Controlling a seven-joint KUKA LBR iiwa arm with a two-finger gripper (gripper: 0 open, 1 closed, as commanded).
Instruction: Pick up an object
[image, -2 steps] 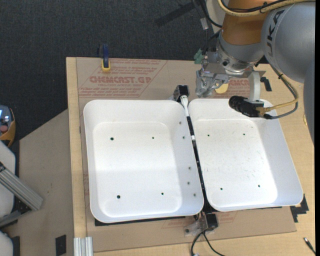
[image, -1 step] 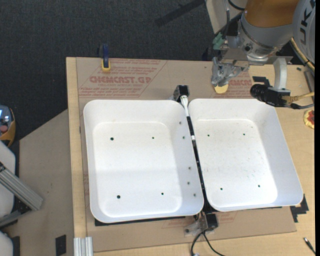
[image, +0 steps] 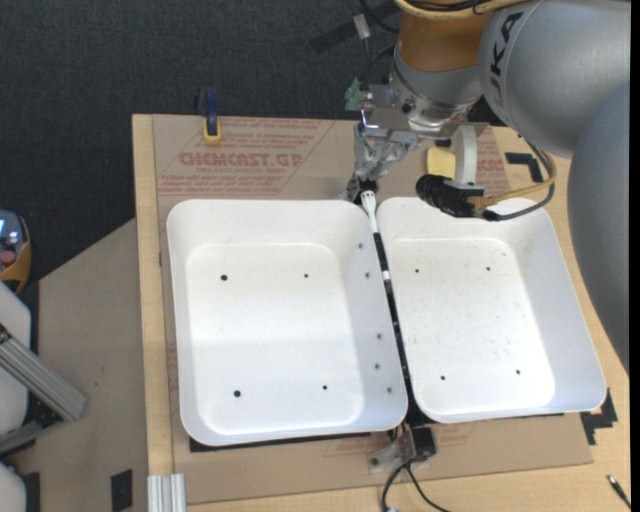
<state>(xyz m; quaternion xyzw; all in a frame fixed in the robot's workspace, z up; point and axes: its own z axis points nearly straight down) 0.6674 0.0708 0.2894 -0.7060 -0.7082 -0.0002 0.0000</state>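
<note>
The gripper (image: 372, 165) is seen over the bins' far rims; left bin (image: 185, 300) and right bin (image: 560, 300) lie below its fingers, whose state cannot be told.

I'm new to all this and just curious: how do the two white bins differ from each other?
The left bin sits square to the camera; the right bin is turned slightly, its near edge slanting. The arm overhangs the right bin's far corner, while the left bin lies uncovered. The right bin's floor looks speckled; the left's looks cleaner. Both are shallow, white, with four dark dots.
</note>
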